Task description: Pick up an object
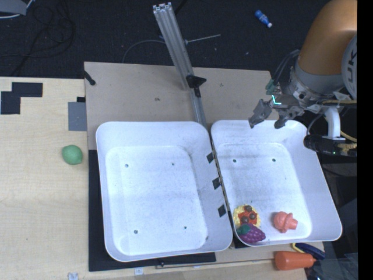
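My gripper [270,118] hangs over the far edge of the right bin [274,156], fingers spread open with nothing between them. Inside that bin, at its near end, lie a yellow toy with red and dark spots [245,216], a purple grape-like toy [253,234] just in front of it, and a salmon-pink toy [284,221] to their right. All of these sit well below the gripper in the view, apart from it.
The left bin [151,185] stands beside the right one. A green ball [72,154] rests on the wooden bench at far left. An orange object [293,260] lies outside the right bin's near rim. A metal rail [180,60] slants up between the bins.
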